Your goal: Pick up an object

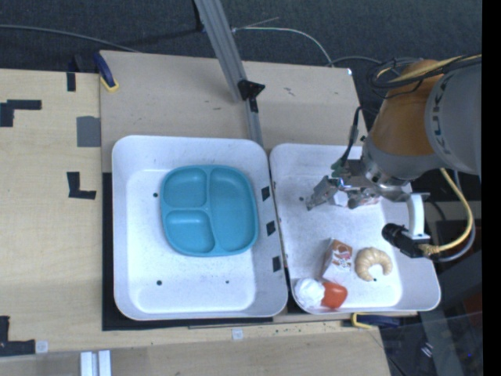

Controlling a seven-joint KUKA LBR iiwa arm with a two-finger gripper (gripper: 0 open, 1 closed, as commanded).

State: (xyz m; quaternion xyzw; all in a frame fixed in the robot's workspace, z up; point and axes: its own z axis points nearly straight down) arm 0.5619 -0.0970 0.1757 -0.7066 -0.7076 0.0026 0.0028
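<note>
1. Two white bins sit side by side on the wooden bench [172, 92], touching along their inner rims. A slanted grey metal bar [219, 34] crosses the bench above them and ends near the seam.
2. The grey arm with its orange band [407, 128] reaches in from the right. The claw [337, 193] is over the upper middle of the right bin [313, 153], above bare floor. Whether it is apart or together cannot be told, and nothing is seen held in it.
3. Things to pick all lie in the right bin's lower half, apart from the claw:
   - a curved, golden-brown croissant [373, 262], glossy like a plastic toy;
   - just left of it a small brown-and-white packet [339, 257], roughly boxy and tilted;
   - below the packet a rounded red piece [335, 295] touching a crumpled white lump [311, 291] in the lower left corner.
4. The left bin [141, 288] holds only a smooth teal plate [210, 210] with rounded corners, divided into three compartments that hold nothing.
5. Both bins look like speckled, hard plastic with low walls.
</note>
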